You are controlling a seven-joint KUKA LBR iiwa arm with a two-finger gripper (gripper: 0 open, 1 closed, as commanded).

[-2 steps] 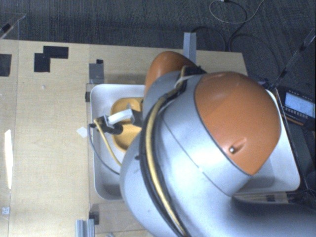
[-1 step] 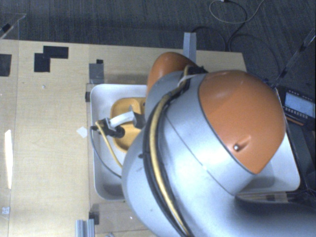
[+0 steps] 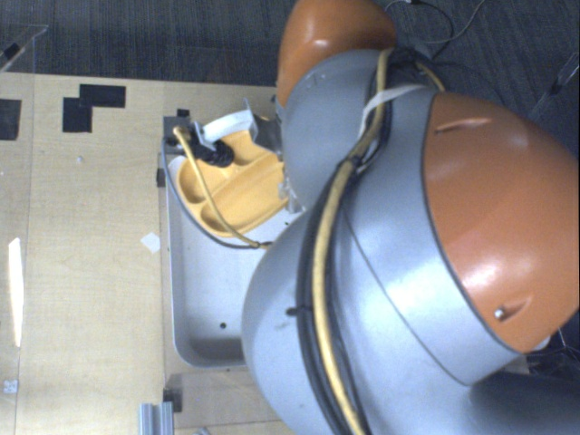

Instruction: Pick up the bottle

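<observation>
One yellow bottle (image 3: 240, 193), seemingly plastic, lies in the white bin (image 3: 195, 333) at the end toward the top of the view. It is close to the end wall and partly under the grey arm (image 3: 362, 270). The gripper (image 3: 254, 148) sits right over it; whether it is released or clenched cannot be told. The bottle is probably light, smooth and a little squashy, so a gentle hold across its middle looks safer than one at its rounded edge.

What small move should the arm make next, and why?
Probably raise the grey arm a little. Its body covers most of the white bin, and a yellow rounded thing shows at the bin's top end; whether it is the bottle is unclear.
</observation>
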